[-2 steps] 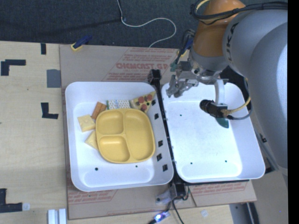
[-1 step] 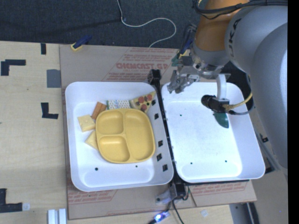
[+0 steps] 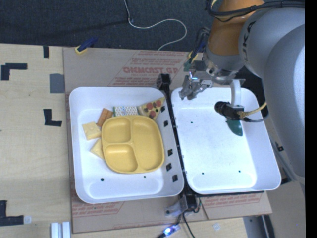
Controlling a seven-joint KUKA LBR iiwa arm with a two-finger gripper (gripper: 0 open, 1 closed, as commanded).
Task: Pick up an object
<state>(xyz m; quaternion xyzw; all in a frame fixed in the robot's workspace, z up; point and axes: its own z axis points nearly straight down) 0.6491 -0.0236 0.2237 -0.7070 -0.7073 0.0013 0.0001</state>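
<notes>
My gripper hangs over the far left corner of the right bin, close to the divider between the bins. The left bin holds a yellow divided plate. Around the plate's far and left sides lie a pale cracker, an orange-brown piece, a speckled green-white piece and a pizza-slice toy. A small teal object lies in the right bin near its right wall, partly under a black fitting on the arm.
The grey arm with its orange band covers the upper right of the view and the right bin's far edge. Both bins rest on a cardboard sheet. A white cable loops behind the bins.
</notes>
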